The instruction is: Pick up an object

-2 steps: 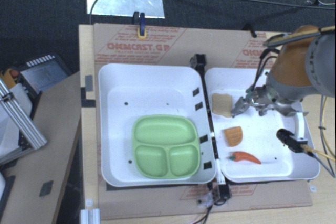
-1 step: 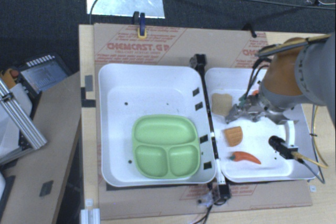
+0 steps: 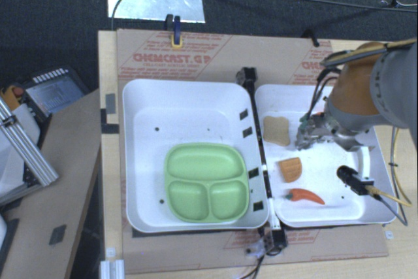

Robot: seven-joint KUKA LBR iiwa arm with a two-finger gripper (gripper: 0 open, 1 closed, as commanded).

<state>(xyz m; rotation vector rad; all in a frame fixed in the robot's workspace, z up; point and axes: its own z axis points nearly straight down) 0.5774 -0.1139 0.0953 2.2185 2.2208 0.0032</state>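
1. Left bin (image 3: 140, 101): a green divided tray (image 3: 206, 181) sits toward its front edge.
2. Right bin (image 3: 326, 202): tan bread slice (image 3: 277, 131) near the left wall, orange wedge (image 3: 290, 169) below it, chili pepper (image 3: 305, 196) by the front edge.
3. Gripper (image 3: 305, 138) hangs low just right of the bread (finger state: cannot tell).
4. Bread's long axis runs back-to-front; a good grasp likely centres over it, closing across its short width.
5. Pepper lies left-right, tip pointing right.
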